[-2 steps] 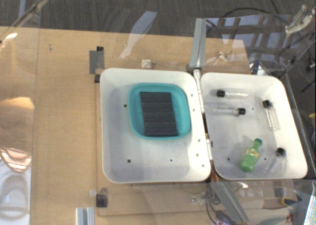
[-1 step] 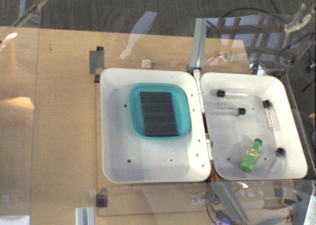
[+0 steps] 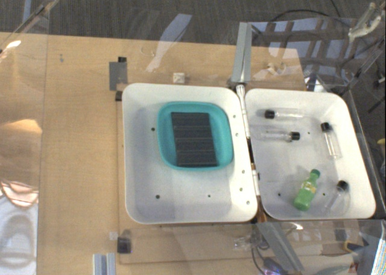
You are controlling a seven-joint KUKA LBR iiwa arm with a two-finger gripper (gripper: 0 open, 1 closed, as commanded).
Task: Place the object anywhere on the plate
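Lying at 6 o'clock in the right bin [image 3: 283,174], a green bottle [image 3: 306,190] rests near a clear vial [image 3: 339,190] at 4 o'clock. Three more black-capped vials [image 3: 281,113] lie toward 12 o'clock. In the left bin [image 3: 145,189], a teal plate [image 3: 164,142] sits toward 12 o'clock and carries a dark ribbed slab [image 3: 194,139].

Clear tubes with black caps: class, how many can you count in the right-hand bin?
4. One clear tube lies near the bin's far left corner, one just below it, one toward the right wall, and one at the near right, beside the green bottle.
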